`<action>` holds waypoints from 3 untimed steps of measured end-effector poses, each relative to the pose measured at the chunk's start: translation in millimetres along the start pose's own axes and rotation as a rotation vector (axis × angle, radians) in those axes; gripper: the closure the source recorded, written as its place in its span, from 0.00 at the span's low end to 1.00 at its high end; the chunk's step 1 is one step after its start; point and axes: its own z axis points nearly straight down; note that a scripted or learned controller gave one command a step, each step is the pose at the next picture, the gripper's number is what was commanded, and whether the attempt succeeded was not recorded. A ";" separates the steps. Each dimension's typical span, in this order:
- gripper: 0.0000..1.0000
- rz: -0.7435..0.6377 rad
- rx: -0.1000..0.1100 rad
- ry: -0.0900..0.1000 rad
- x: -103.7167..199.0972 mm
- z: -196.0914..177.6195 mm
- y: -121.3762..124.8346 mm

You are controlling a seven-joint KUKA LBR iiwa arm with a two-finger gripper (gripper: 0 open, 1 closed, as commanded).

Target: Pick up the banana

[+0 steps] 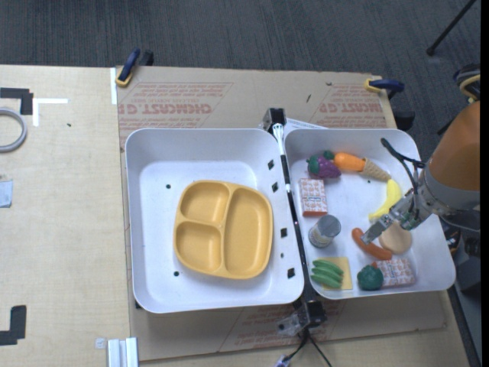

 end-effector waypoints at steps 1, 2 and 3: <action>0.00 0.031 -0.006 -0.010 -63.3 25.0 25.5; 0.00 -0.059 -0.002 -0.003 -90.5 3.0 55.4; 1.00 -0.058 -0.004 -0.007 -91.1 -7.3 56.1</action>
